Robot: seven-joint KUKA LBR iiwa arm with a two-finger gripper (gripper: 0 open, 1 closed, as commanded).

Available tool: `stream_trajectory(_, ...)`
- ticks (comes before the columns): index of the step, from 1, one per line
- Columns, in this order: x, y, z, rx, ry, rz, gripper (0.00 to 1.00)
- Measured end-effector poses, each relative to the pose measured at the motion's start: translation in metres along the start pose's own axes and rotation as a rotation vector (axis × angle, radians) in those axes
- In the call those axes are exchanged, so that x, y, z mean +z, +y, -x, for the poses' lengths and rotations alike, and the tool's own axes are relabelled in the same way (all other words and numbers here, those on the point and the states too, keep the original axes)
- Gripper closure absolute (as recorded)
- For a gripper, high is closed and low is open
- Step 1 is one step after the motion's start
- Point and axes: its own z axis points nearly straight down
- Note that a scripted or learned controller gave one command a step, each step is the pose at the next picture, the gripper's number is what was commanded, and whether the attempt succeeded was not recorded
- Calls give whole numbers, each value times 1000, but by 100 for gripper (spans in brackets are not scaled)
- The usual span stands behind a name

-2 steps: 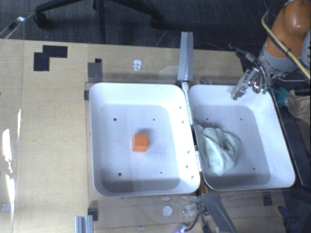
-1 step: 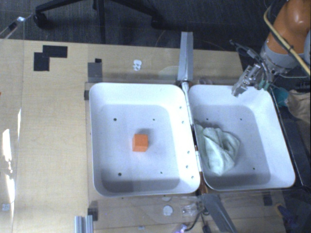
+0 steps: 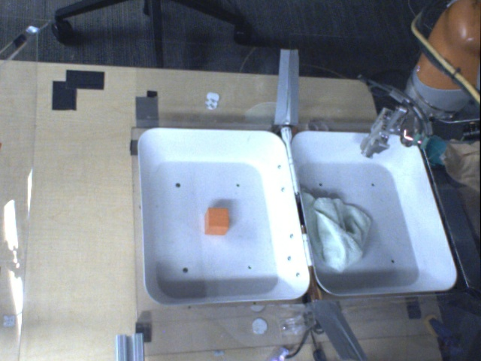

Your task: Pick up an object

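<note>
Tool (image 3: 373,146) over right bin's (image 3: 421,194) far rim | grip state unclear | orange block (image 3: 217,221) well apart, left bin (image 3: 161,201)

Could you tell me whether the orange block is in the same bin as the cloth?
No, the orange block is in the left bin; the cloth lies in the right bin.

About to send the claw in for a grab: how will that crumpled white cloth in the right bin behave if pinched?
The cloth lies bunched in soft folds, so it is probably floppy and would drape and stretch out when lifted. It looks thin, likely light. Its left edge lies against the right bin wall, so it might drag there.
</note>
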Motion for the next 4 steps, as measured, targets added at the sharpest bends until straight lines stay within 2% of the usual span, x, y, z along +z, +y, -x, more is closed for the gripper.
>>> stream_trajectory(1, 1, -4, 2, -203, -2, 1, 100)
stream_trajectory(2, 2, -22, 7, -434, -4, 1, 100)
stream_trajectory(3, 21, -37, 26, -762, -4, 1, 100)
stream_trajectory(4, 8, -48, 29, -983, -4, 1, 100)
